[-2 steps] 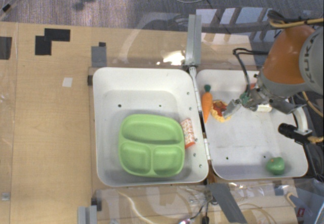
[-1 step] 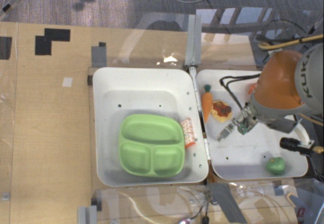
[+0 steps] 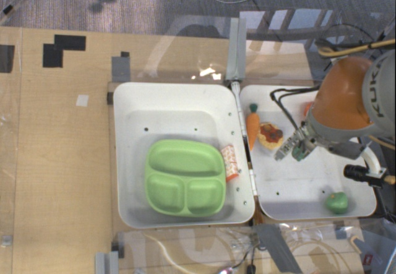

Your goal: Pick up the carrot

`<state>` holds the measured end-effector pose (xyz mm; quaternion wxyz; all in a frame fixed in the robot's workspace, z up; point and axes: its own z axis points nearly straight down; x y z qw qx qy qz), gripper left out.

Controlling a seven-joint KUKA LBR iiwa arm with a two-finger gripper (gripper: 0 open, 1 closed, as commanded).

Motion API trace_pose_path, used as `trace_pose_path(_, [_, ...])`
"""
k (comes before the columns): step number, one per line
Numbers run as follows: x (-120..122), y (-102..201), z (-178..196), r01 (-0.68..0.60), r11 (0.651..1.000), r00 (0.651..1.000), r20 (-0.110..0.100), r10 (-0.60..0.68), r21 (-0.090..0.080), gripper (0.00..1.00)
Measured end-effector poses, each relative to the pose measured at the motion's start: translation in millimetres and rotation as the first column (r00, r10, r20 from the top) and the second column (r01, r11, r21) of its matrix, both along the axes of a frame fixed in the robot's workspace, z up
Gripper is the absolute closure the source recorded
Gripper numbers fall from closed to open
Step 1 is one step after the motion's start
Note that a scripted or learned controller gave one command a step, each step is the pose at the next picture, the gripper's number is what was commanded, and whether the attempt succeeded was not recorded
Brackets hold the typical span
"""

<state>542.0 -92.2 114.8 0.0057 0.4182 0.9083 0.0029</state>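
An orange carrot (image 3: pixel 253 127) with a small green top lies along the left wall of the right bin (image 3: pixel 291 201), pointing toward the front. My gripper (image 3: pixel 292 149) hangs over the middle of the right bin, a short way right of the carrot and apart from it. A small pizza-like toy slice (image 3: pixel 271 135) sits between the carrot and the gripper. Nothing shows between the fingers.
A green divided plate (image 3: pixel 185 177) fills the middle of the left bin (image 3: pixel 133 118), with a small striped packet (image 3: pixel 230 162) at its right edge. A green round toy (image 3: pixel 337 202) rests in the right bin's front right corner. A red item (image 3: pixel 307 108) peeks out beside the arm.
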Motion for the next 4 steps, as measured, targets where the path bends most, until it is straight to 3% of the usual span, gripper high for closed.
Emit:
trace_pose_path(1, [-38.6, 1.5, -21.9, -0.322, 0.947, 0.947, 0.014, 0.322, -0.013, 1.00])
trace_pose_path(2, [-30.3, -2.2, 129.4, -0.009, 1.000, 1.000, -0.003, 0.009, -0.002, 1.00])
trace_pose_path(3, [-54.1, -78.7, 25.9, -0.282, 0.959, 0.959, -0.009, 0.282, -0.002, 1.00])
trace_pose_path(4, [-50.9, -94.5, -22.3, -0.639, 0.769, 0.769, -0.004, 0.639, -0.010, 1.00])
